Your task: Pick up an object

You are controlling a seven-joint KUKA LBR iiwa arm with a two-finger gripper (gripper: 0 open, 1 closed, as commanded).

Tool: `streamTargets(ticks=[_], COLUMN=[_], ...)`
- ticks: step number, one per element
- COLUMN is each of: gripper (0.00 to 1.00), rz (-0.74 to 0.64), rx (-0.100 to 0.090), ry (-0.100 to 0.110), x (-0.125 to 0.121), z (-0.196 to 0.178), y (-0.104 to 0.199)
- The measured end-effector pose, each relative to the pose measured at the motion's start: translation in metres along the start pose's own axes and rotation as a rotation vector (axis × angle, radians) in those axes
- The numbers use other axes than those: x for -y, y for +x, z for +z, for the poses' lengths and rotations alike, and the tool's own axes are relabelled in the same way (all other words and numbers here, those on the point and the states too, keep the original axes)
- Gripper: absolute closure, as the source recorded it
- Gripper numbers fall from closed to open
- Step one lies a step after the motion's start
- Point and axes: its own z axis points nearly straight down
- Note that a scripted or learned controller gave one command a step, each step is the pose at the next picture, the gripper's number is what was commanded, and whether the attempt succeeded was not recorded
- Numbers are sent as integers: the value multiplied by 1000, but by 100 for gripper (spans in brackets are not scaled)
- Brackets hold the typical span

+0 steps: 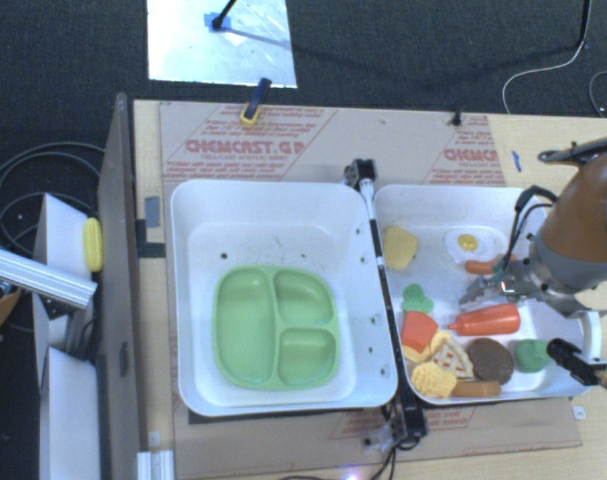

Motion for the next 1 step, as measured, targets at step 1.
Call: streamTargets(ticks=[1], gripper=[0], rz=[-8], rx=[2], ry=[-8], x=[-47], z=[-3], y=[24])
